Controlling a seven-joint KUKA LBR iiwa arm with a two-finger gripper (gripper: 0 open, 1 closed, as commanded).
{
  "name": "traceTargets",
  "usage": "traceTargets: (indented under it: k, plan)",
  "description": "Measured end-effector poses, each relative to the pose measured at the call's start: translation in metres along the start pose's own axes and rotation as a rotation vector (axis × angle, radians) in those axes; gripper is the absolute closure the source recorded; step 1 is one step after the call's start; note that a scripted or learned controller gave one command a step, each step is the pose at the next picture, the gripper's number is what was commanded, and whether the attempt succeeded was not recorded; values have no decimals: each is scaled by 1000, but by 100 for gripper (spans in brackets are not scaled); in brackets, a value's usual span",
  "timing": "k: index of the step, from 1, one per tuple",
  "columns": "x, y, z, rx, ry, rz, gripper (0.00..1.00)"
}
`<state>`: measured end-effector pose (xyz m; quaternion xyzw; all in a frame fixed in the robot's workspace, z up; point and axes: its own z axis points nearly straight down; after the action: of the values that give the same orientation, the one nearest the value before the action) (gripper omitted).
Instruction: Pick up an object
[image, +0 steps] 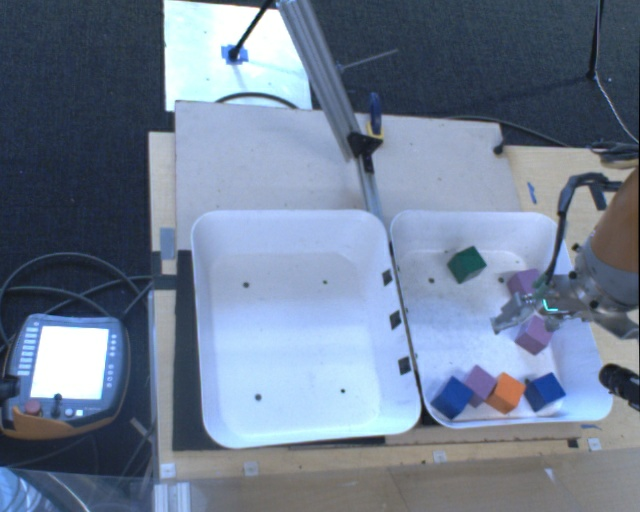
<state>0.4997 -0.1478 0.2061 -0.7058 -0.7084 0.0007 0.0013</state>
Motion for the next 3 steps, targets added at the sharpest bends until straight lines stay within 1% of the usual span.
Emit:
traceTargets:
  k: [1, 2, 3]
  plan:
    - [0, 1, -2, -4, -1, 1, 0]
    - [9, 6, 46, 0, 1, 1, 0]
    - [17, 3, 105, 2, 1, 1, 0]
